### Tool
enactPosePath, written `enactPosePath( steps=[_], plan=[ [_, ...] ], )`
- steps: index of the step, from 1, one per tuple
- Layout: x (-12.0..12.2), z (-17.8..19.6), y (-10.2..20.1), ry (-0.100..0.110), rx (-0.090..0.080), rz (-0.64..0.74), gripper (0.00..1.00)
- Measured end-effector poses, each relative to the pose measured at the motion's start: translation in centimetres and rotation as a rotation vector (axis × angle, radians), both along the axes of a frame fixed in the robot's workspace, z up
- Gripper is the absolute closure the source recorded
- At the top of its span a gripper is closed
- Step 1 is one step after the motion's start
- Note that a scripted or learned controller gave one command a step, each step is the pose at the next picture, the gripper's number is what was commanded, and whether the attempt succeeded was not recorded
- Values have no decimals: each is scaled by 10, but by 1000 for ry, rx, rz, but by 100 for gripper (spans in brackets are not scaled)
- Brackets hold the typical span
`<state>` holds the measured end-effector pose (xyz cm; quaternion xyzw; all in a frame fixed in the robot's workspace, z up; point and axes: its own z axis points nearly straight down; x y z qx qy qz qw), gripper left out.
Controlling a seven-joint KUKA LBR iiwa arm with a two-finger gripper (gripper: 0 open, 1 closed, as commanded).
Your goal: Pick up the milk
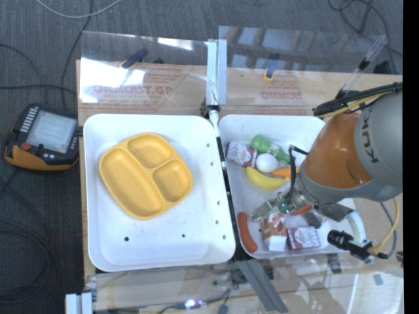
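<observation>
Leftmost, a yellow divided plate [145, 174] lies in the left bin [105, 241]. In the right bin [229, 126], the hand [283, 206] hovers just above two milk cartons [288, 233] near the front wall; its finger state cannot be told.

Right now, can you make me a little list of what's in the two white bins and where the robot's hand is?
left bin: shallow white bin holding a yellow three-part plastic tray
right bin: shallow white bin with toy food
by its left wall: small maroon-and-white carton, red sausage
middle: white egg on yellow banana, green toy
near front wall: two small red-and-white cartons
end effector: low over the right bin, just above those two cartons
</observation>
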<state>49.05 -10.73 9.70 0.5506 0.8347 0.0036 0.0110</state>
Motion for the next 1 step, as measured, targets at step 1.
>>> enactPosePath(
  steps=[1],
  plan=[
    [58,84,56,23,4,53,100]
  ],
)
